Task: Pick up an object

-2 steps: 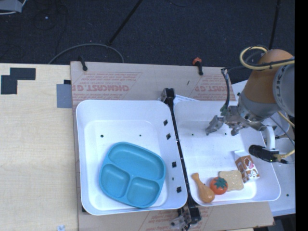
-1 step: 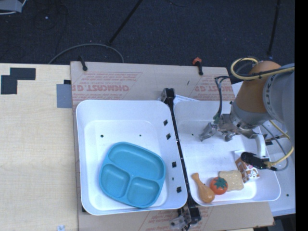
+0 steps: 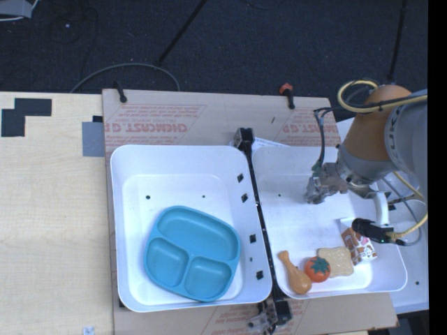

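Hovering claw (image 3: 318, 190) in rt bin (image 3: 293, 169), tomato (image 3: 317, 269) nearer front edge, apart

Dark carpet (image 3: 140, 26) covers the floor beyond the bench, with black cables (image 3: 126, 72) trailing across it. A pale wooden tabletop (image 3: 49, 222) lies at left.

Plastic bins and toys on wood and cardboard

The left bin (image 3: 133, 187) and the right bin (image 3: 293, 180) look like smooth white plastic with a faint sheen; the blue divided tray (image 3: 192, 253) in the left one is matt plastic. Under both lies a brown cardboard sheet (image 3: 181, 121), dull and printed in red, on a pale wood-grain worktop (image 3: 49, 222). The drumstick (image 3: 296, 273), tomato (image 3: 317, 269) and toast slice (image 3: 336, 260) at the near side of the right bin appear to be smooth moulded plastic. The arm's orange band (image 3: 370, 128) is glossy, and the tool (image 3: 318, 190) looks like grey metal.
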`<state>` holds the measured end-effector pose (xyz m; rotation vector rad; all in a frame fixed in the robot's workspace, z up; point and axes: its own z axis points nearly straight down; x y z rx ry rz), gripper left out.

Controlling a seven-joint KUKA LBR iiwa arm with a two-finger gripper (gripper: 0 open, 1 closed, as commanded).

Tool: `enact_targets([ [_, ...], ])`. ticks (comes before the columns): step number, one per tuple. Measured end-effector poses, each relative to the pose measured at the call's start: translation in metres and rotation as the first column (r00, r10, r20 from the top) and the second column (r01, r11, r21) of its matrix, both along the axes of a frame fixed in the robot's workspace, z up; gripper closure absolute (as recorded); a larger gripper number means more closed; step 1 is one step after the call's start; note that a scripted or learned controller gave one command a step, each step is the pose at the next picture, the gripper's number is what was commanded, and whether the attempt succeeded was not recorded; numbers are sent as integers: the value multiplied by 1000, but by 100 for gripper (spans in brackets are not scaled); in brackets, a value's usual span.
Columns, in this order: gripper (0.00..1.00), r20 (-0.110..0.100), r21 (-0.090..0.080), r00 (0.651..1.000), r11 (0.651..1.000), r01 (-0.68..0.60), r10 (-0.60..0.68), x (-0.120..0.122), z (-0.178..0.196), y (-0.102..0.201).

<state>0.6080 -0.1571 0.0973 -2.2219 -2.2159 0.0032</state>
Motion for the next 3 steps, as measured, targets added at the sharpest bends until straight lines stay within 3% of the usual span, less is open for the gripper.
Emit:
enact_targets([
  [3,100,7,-2,1000,1000,-4,4,-4,164,-6],
])
